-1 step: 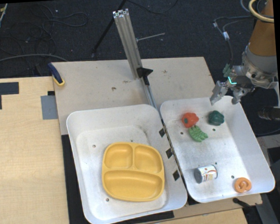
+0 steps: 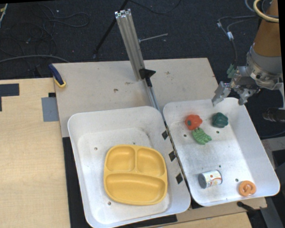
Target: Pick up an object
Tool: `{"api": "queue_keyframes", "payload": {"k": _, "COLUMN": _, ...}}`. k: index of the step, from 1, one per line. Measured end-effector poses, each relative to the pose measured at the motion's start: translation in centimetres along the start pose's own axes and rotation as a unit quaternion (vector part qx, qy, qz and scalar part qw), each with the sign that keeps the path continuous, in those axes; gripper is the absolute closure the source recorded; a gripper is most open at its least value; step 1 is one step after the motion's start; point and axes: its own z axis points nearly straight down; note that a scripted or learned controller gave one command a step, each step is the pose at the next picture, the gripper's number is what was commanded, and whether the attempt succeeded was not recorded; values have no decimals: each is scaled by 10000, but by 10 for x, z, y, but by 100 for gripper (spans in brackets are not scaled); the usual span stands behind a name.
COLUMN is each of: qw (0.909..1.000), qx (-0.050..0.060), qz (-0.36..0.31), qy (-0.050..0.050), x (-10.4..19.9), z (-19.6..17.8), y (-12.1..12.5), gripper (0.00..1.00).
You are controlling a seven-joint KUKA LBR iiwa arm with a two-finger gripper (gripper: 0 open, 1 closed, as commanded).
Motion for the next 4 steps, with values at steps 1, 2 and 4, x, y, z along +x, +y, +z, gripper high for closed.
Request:
{"api": "queue_keyframes", "payload": {"k": 1, "qw": 10000, "qx": 33, "qz": 4, "qy": 4, "x": -1, "z": 65, "y": -3, "gripper": 0}}
{"api": "queue_keyframes", "payload": {"k": 2, "qw": 10000, "qx": 29, "qz": 7, "qy": 2, "x": -8, "z": 113, "y": -7, "gripper": 0}}
{"api": "queue_keyframes", "payload": {"k": 4, "qw": 10000, "qx": -23, "qz": 15, "qy": 0, "x": -5, "z": 160, "y": -6, "gripper": 100}}
